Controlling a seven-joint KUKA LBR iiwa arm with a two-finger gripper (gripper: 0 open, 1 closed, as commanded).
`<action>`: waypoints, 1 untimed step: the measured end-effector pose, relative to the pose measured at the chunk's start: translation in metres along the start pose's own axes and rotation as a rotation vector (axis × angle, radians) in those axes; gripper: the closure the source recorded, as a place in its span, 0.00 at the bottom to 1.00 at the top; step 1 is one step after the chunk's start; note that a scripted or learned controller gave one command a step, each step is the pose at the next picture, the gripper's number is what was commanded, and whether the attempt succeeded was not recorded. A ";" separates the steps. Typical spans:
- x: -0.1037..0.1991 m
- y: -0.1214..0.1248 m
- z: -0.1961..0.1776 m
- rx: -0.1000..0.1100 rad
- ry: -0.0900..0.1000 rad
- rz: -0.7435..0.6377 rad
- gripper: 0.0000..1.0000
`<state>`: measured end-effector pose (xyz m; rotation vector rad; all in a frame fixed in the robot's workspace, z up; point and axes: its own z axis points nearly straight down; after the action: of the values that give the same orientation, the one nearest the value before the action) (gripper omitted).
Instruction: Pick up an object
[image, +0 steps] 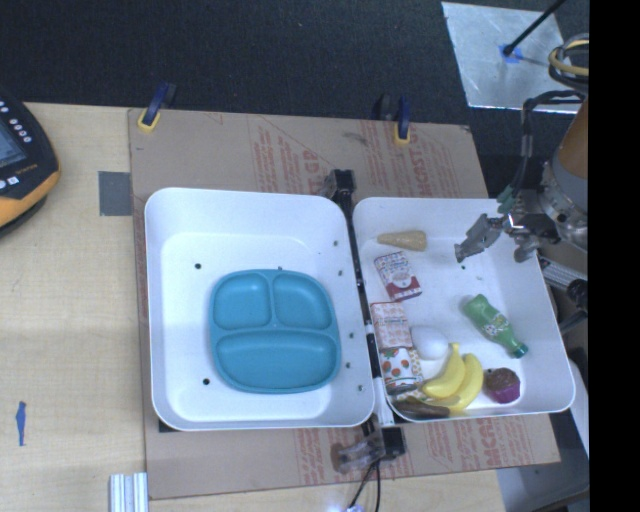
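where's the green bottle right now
The green bottle lies in the right bin, toward its right side, above the dark red fruit and right of the bananas.

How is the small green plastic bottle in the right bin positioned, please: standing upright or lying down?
Lying down. The small green plastic bottle rests on its side on the right white bin's floor, its neck pointing toward the lower right.

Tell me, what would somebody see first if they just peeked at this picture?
Probably the big blue plate with three sections, sitting in the middle of the left white bin. Next comes the colourful clutter in the right bin: yellow bananas near its front edge, with a green bottle lying just behind them. The robot's claw hangs above the back of that right bin.
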<state>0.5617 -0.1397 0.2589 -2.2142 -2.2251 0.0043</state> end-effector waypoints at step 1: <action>-0.074 -0.021 0.173 0.006 0.001 0.003 0.00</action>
<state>0.5405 -0.2141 0.0859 -2.2145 -2.2178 0.0093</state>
